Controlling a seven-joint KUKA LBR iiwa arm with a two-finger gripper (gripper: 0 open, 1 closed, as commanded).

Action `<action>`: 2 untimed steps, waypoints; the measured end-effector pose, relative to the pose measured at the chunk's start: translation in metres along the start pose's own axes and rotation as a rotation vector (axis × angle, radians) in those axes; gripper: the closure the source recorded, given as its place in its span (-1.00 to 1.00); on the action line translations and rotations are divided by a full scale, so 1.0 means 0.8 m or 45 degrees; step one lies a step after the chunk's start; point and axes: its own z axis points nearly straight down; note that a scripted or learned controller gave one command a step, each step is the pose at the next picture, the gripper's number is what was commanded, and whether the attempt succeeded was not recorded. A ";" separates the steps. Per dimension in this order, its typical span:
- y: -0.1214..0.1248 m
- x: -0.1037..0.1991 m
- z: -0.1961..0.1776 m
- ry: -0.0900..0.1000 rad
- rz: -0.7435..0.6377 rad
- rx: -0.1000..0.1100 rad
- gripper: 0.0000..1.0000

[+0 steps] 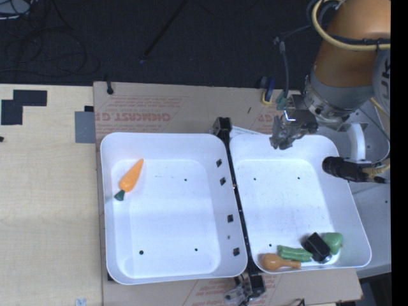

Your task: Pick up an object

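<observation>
Two white bins [162,146] on cardboard sheet [185,104], pale wooden bench [44,196], dark cabled backdrop, fingers [281,139] state unclear.

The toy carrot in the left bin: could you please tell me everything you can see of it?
The toy carrot is orange with a small dark green stub at its lower left end, and it looks like smooth plastic. It lies flat on the floor of the left bin, near the far left corner, tilted with its orange end pointing up and right. Nothing else touches it.
</observation>
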 end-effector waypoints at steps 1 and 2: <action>0.052 0.016 0.002 0.000 -0.005 -0.010 1.00; 0.037 -0.043 0.024 -0.001 0.001 -0.003 1.00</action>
